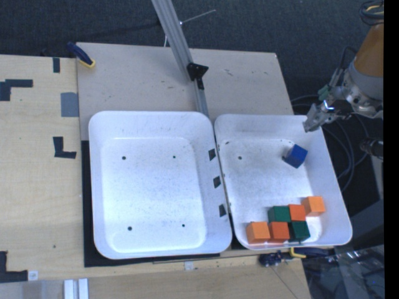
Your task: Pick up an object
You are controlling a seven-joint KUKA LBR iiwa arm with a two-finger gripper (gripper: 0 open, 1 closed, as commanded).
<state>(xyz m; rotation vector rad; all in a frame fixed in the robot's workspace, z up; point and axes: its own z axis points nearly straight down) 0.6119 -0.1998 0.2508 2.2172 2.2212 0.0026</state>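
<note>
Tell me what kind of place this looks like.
Probably a robotics lab test bench: two white bins side by side on a taped plywood bench, colored blocks to pick, and a robot pincer reaching in.

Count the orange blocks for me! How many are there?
4, all in the right bin, at its near end: one at the front left, one beside it, one behind, one farthest right. More might hide underneath.

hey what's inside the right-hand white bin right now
The right bin holds a blue block on its own toward the far side, and a cluster of orange and green blocks at the near corner. Anything under that cluster is covered.
</note>
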